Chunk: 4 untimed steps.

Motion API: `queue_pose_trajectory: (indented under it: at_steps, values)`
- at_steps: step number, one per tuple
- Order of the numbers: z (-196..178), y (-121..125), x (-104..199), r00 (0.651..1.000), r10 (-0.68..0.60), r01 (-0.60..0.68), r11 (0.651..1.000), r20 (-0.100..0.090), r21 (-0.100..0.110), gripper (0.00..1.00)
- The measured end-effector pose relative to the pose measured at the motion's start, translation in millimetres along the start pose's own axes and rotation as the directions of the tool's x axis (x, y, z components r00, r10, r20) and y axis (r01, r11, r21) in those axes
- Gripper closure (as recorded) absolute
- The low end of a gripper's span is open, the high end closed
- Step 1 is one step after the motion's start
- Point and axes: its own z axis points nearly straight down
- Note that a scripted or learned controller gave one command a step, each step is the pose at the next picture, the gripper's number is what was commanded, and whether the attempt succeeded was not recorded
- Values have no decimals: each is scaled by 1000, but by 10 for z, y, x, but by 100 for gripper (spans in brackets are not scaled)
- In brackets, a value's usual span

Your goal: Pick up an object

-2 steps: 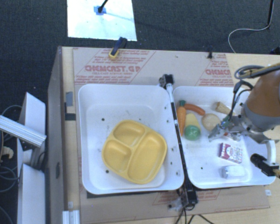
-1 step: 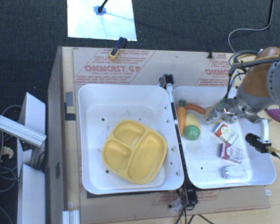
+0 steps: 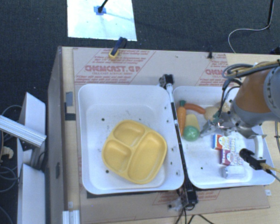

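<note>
The claw [image 3: 213, 125], grip state unclear, sits low at the green ball's [image 3: 191, 133] three o'clock, seemingly lining up a grasp.

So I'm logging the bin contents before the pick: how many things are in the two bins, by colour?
Yellow: 2, the divided tray and a small yellow piece
Orange: 2, two carrot-like pieces
Green: 1, a ball
Red and white: 1, a packet
Pale: 1, a small item
Total: 7
</note>
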Motion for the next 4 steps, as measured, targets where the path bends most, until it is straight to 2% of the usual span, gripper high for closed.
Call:
queue_pose_trajectory:
  at_steps: [1, 2, 3, 4]
  values:
    - [23, 1016, -481, 1000, 1, -1, 1000, -5, 15, 0]
    - [-5, 970, -503, 1000, -1, 1, 1000, 2, -2, 0]
    - [-2, 1042, -631, 1000, 0, 0, 1000, 0, 2, 0]
    - [-107, 1038, -640, 1000, -4, 4, 1000, 2, 5, 100]
